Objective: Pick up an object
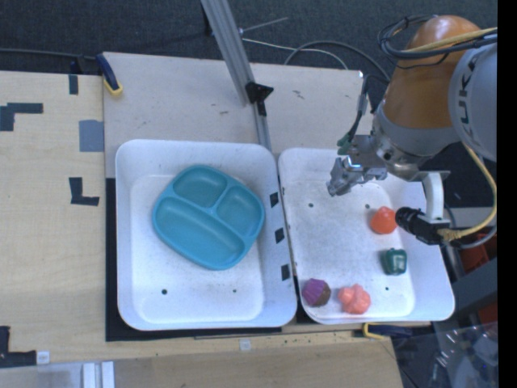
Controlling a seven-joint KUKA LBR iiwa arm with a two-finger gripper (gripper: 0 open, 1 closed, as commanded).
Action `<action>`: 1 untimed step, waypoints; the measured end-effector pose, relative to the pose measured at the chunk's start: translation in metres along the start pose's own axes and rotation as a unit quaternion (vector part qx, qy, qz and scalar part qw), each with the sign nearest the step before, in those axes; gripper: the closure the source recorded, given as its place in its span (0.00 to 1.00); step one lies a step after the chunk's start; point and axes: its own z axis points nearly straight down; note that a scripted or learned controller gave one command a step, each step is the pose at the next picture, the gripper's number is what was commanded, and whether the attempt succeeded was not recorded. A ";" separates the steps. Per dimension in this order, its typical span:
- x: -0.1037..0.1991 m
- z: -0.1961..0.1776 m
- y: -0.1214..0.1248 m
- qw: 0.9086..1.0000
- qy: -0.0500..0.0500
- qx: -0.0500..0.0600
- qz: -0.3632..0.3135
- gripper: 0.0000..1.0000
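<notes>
Fingers (pixel 339 183), state unclear, hang over the right bin (pixel 323 217) holding four small toys; left bin (pixel 129 217) holds a blue plate (pixel 208 216).

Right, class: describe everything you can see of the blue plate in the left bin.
The blue plate is a light blue, plastic-looking tray with rounded corners and three compartments: two smaller ones and one long one. It lies flat and face up, turned at a slant, on the floor of the left bin, roughly in the middle. Its compartments hold nothing, and nothing else touches it.
</notes>
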 end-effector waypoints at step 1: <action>0.050 0.019 -0.012 1.000 0.000 0.001 0.000 1.00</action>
